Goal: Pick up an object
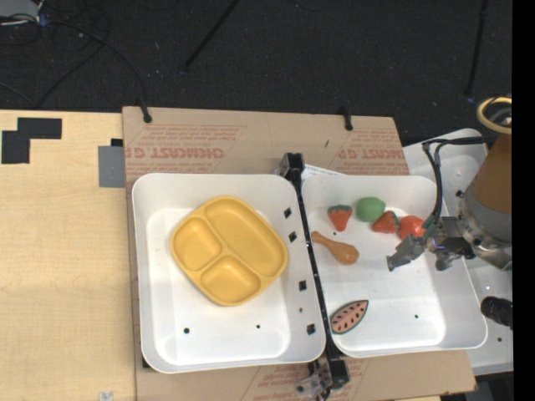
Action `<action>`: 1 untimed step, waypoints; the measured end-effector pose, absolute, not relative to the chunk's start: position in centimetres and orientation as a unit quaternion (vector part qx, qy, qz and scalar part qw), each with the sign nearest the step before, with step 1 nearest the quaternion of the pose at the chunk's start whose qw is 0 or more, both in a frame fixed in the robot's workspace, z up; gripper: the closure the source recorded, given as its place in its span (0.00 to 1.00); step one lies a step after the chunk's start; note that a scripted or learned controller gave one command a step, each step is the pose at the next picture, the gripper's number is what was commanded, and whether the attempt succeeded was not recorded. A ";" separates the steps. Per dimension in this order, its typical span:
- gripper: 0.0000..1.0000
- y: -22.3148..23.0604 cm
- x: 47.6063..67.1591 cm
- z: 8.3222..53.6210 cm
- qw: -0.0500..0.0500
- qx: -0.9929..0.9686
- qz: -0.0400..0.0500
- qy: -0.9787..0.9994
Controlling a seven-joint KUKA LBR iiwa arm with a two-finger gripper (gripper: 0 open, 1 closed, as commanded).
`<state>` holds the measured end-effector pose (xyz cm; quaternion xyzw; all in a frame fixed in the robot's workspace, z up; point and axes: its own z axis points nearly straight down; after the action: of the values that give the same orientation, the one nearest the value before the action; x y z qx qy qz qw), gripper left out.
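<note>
We saw the two white bins side by side on the bench, the left bin [159,224] bearing only a yellow divided plate [228,249], which looked like a place for things to be set down rather than taken from. All the small objects lay in the right bin [451,324], on the arm's own side, so we judged the pick would be made there. A strawberry [339,216], a green ball [370,208] and two red pieces [398,223] clustered near the far wall, a tan spoon-like piece [335,247] lay by the divider, and a watermelon slice [349,316] rested apart near the front. The gripper [408,253] hung low at the bin's right side, just beside the red pieces; whether its jaws were spread or closed we could not tell, and nothing showed between them.
</note>
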<state>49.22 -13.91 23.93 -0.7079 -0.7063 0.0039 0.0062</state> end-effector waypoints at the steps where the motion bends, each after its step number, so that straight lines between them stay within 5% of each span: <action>1: 0.00 -13.9 49.4 24.4 0.002 -0.707 0.001 -0.707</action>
<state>49.43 -13.91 24.40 -0.7071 -0.7071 0.0010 0.0020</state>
